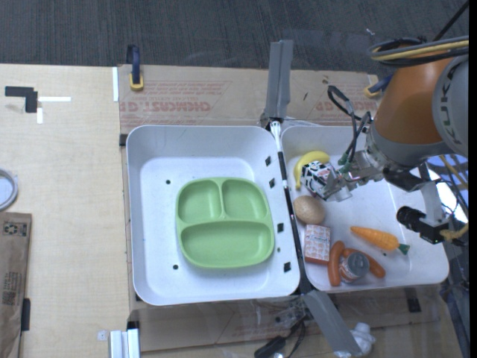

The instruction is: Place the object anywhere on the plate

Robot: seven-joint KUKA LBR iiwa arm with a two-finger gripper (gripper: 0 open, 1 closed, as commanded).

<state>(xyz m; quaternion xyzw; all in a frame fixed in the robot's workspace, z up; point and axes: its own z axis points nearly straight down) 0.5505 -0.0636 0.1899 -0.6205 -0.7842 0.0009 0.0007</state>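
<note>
Bins sit side by side on the tabletop (pixel 67 170), the left bin (pixel 141 222) carrying a green divided plate (pixel 223 223) with three compartments, none of which has anything in it. The right bin (pixel 425 267) carries the loose things: a yellow banana (pixel 307 162) near its upper left corner, a black-and-white patterned toy (pixel 319 178) just below and touching the banana, a brown egg-shaped object (pixel 309 209) beneath that against the bin's left wall, a small pink-and-white box (pixel 317 245) lower still, a red sausage-like piece (pixel 335 264) beside the box, a small grey round item (pixel 356 262) next to it, and an orange carrot (pixel 377 238) lying apart toward the middle of the bin. The arm (pixel 417 110) reaches in from the right, its orange band above the wrist, and the claw (pixel 337 183) is down in the right bin at the right side of the black-and-white toy, touching or very nearly touching it. Whether the claw is apart, together or clamped on the toy cannot be told from this angle, since its tips merge with the toy's pattern. All the loose objects lie in the right bin, well apart from the plate. A blue-handled clamp (pixel 134 67) stands at the cardboard edge behind the left bin.
</note>
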